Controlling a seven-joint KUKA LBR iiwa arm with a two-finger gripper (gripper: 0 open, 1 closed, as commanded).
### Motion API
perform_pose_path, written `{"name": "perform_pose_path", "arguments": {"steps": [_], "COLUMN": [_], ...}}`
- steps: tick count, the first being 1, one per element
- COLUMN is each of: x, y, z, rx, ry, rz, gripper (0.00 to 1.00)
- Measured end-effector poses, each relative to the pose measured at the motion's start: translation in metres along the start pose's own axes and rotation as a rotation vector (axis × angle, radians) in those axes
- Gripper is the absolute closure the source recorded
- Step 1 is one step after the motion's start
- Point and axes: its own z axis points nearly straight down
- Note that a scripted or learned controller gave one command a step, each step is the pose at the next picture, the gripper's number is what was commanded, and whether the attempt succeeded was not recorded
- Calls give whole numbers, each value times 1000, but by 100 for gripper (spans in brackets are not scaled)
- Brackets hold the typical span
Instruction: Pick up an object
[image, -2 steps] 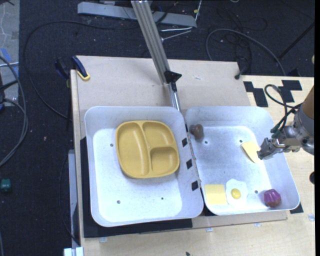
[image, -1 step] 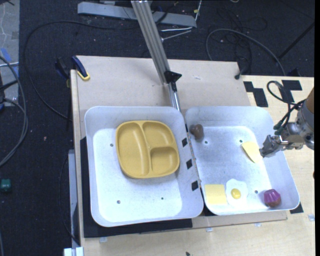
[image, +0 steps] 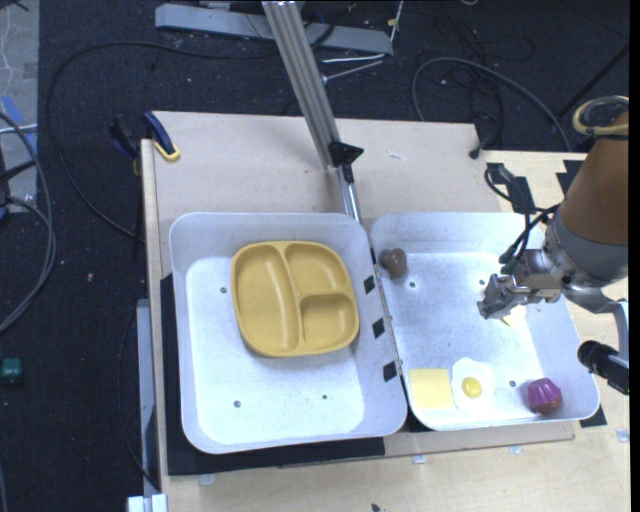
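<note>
The right bin holds a brown round object at its upper left. Along its front lie a yellow square slice, a fried egg toy and a purple object. My gripper hangs low over the right part of this bin, above and to the right of the egg. Something pale yellow peeks out just beneath its tip; I cannot tell what it is.
The left bin carries a yellow divided plate. A metal pole slants down from the top to the gap between the bins. Black clips sit along the divider. Cables lie on the dark floor around the bench.
</note>
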Motion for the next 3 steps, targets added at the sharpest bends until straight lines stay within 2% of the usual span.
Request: {"name": "perform_pose_path", "arguments": {"steps": [2,3], "x": [120,173], "y": [12,30], "z": [13,27], "rx": [2,-1], "ry": [0,0], "rz": [-2,-1], "gripper": [100,100]}}
